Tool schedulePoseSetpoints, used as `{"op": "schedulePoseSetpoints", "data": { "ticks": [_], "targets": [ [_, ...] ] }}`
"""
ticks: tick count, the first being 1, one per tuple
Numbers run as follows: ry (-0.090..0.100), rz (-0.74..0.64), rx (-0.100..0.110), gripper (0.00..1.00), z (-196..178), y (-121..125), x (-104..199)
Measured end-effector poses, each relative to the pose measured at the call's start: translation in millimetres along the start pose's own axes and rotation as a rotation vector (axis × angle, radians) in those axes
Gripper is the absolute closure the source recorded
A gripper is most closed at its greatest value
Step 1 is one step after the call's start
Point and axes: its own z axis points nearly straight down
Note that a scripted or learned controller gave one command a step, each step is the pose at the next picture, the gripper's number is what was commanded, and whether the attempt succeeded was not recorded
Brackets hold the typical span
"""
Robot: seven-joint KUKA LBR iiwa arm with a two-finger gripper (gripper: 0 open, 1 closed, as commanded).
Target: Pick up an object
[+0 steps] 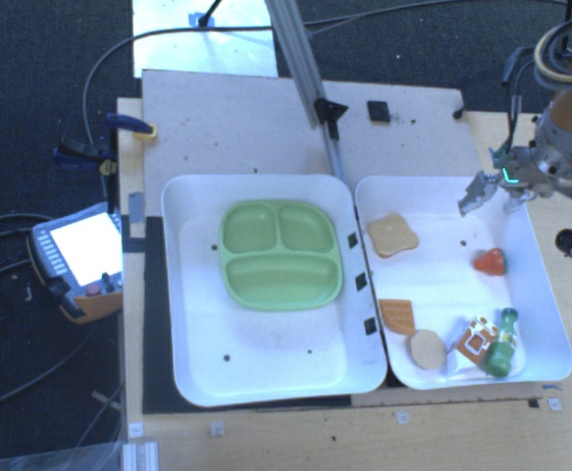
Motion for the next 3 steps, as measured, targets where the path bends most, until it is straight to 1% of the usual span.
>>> {"op": "schedulePoseSetpoints", "data": {
  "ticks": [1,2,3],
  "targets": [
    [0.000,0.000,-0.002,0.00,-1,1,0],
    [0.000,0.003,0.002,0.00,58,-6,-4],
    [0.000,0.002,0.002,0.00,108,-10,6]
  ]
}}
